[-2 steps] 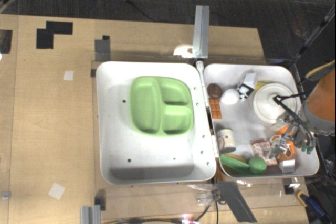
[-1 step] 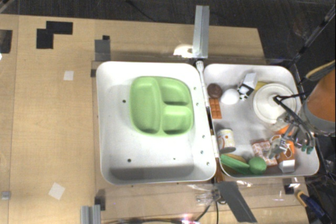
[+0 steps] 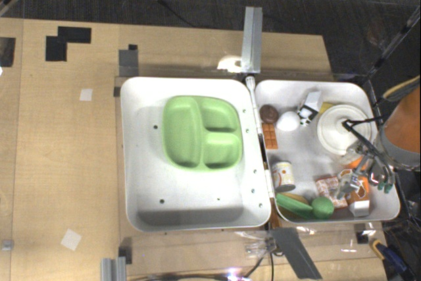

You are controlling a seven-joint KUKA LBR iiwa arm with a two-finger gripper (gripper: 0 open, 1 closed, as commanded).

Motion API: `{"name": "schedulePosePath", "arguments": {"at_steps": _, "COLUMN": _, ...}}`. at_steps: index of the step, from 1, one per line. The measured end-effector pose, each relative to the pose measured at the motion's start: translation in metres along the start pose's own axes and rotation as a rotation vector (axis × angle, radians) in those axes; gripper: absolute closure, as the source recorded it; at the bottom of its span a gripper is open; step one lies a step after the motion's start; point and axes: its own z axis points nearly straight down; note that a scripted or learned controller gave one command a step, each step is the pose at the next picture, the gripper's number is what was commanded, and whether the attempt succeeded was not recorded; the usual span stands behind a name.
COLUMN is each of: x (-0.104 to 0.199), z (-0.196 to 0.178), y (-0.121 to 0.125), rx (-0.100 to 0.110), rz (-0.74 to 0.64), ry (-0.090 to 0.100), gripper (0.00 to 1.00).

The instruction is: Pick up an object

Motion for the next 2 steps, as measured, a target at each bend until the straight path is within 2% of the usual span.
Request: {"name": "schedulePosePath", "arguments": {"at_steps": 2, "x": 0.0001, "z": 0.0001, "y": 0.0001, "rx": 0.0, "rz": 0.001, "ry": 0.0, "gripper": 0.0}}
